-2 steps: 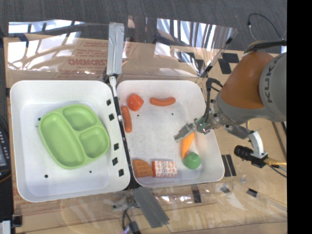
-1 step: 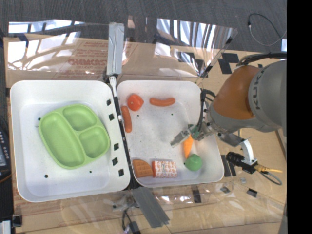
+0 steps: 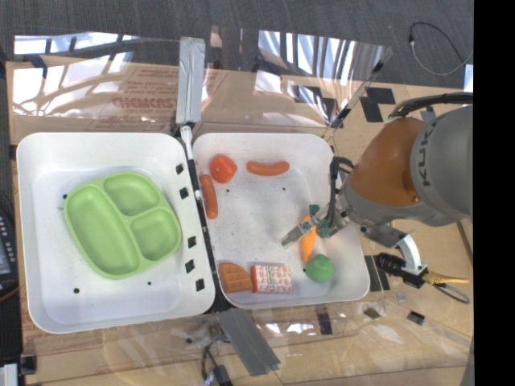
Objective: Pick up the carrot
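The arm, seen just beyond the right rim of the right-hand bin, is a thick rounded body of smooth grey casing with dark lettering printed down its side. A broad glossy orange band wraps it above the wrist, catching a pale highlight. Below that band sits a narrower grey wrist section, and a thin black cable loops along its bin-facing side. The gripper is small, dark metal with greenish parts.

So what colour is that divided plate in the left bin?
Light green. The divided plate, with three compartments, shows best in the camera view, against the white left bin.
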### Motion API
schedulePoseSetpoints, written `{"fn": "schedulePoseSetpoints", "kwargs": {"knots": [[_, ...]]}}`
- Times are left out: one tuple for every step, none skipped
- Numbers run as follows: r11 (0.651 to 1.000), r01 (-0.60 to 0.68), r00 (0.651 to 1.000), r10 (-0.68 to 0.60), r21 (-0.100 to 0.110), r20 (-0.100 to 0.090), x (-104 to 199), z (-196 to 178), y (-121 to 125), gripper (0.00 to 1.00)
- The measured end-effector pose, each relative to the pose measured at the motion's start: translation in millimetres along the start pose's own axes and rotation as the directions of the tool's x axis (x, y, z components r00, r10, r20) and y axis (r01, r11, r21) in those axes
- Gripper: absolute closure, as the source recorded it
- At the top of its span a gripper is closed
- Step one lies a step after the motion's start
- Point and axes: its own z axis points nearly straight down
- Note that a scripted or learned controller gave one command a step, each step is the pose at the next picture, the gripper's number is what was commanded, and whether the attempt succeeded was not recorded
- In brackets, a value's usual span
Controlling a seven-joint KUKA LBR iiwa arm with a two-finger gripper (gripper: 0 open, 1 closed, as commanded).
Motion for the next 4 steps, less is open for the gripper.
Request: {"fn": "schedulePoseSetpoints", "kwargs": {"knots": [[1.000, 0.004, 1.000, -0.004, 0.001, -0.002, -1, -7, 1, 1.00], [0.991, -0.129, 0.991, 0.130, 0.030, -0.025, 42, -105, 33, 1.00], [0.991, -0.130, 0.991, 0.130, 0.031, -0.025, 42, -105, 33, 0.00], [0.987, -0.156, 0.987, 0.157, 0.036, -0.027, -4, -37, 13, 0.00]]}}
